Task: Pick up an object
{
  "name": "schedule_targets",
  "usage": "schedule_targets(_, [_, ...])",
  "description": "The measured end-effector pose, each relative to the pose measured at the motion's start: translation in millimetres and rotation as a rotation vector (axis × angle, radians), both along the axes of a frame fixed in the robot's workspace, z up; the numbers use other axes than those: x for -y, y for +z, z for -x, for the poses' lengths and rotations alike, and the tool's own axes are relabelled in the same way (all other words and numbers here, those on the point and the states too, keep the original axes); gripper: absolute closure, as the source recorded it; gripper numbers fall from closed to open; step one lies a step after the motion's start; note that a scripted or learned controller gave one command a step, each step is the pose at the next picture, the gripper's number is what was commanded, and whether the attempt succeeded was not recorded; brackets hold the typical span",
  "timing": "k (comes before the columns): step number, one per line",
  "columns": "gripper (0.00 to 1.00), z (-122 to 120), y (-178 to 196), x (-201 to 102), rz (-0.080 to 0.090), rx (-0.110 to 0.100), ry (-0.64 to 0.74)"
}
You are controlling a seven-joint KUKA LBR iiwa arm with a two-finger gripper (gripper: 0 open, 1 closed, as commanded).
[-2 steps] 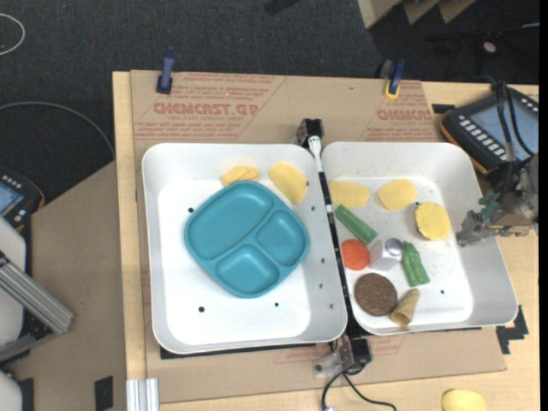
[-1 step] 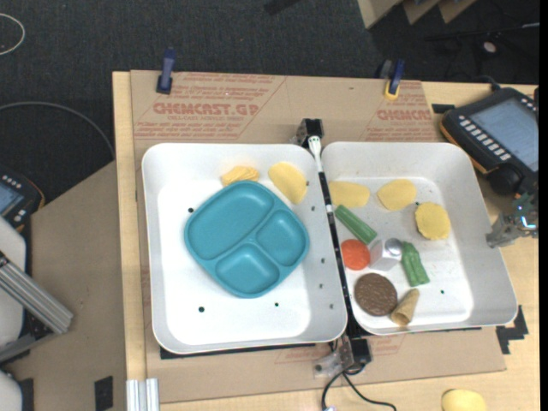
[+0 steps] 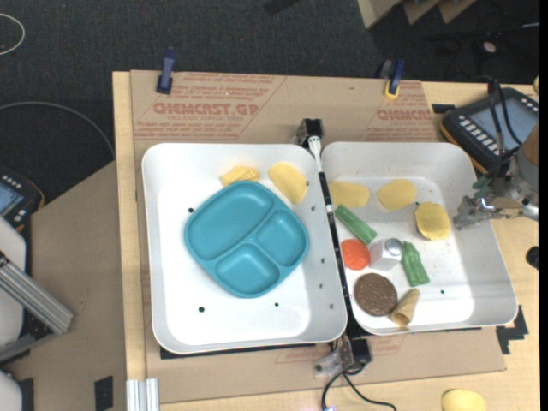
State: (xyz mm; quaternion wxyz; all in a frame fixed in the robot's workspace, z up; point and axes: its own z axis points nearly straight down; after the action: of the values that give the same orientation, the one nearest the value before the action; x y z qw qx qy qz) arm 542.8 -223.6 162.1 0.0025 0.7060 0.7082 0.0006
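My gripper hovers at the right edge of the right bin, close to a yellow piece. Its fingers look small and blurred. The right bin also holds two more yellow pieces, a green bean-like piece, a second green piece, a red-orange round piece, a small silver object, a brown round patty and a tan cone. Nothing shows between the fingers.
The left bin carries a blue divided plate and two yellow pieces at its far edge. A pendant lies beyond the right bin. A yellow object sits off the bench at the bottom right.
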Motion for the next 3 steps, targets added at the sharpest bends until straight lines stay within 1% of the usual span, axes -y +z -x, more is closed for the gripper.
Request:
schedule_targets(1, [1.00,66,92,-48,-0.004,-0.003,-0.001])
schedule_targets(2, [1.00,64,74,3,0.000,-0.002,-0.007])
schedule_targets(3, [1.00,-14,-4,-1,-0.002,-0.003,0.001])
